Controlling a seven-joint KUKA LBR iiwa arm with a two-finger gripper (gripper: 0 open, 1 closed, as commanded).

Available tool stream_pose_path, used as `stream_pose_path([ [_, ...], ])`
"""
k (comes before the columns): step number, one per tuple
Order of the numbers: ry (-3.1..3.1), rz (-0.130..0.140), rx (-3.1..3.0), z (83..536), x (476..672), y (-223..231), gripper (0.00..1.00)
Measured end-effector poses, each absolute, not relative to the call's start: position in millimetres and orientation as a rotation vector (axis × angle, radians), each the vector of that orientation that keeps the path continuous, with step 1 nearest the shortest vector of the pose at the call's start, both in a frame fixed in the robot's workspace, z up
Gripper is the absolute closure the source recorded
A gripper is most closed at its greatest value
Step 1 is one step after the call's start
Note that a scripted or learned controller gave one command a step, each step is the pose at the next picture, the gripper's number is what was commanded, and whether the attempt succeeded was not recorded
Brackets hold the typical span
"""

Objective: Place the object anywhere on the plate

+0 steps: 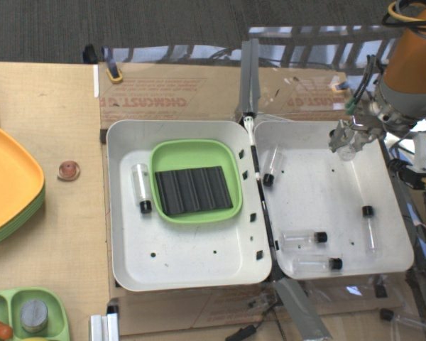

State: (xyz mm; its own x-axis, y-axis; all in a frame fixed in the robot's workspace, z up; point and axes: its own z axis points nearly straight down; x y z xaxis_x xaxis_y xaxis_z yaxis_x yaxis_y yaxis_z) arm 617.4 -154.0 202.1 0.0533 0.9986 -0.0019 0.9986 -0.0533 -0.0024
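Note:
A green square plate point(193, 151) lies in the left bin point(192, 265) with a dark ribbed slab point(195, 190) on it. A clear tube with a black cap point(140, 185) lies on the bin floor just left of the plate. Several more clear black-capped tubes lie in the right bin point(341, 190): one near its left wall point(270, 168), two near the front point(303, 240) point(317, 265), one at the right point(369, 227). My gripper point(346, 141) hangs over the far right corner of the right bin, well away from the plate. Something pale and glassy shows at its tip, too blurred to name.
Stacked orange plates point(7, 183) and a small reddish disc point(69, 169) sit on the wooden bench at left. A green compartment tray point(25, 311) is at the front left corner. Cardboard point(170, 94) and metal rails point(250, 77) stand behind the bins.

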Motion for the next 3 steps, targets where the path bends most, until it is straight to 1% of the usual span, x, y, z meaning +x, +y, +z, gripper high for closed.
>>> stream_pose_path([
  [1, -2.161, 0.004, -2.280, 202, 617.5, -154, 0.00],
  [2, -1.959, 0.005, -2.456, 222, 624.7, -169, 0.00],
  [3, -1.901, 0.004, -2.502, 233, 628.1, -168, 0.00],
])
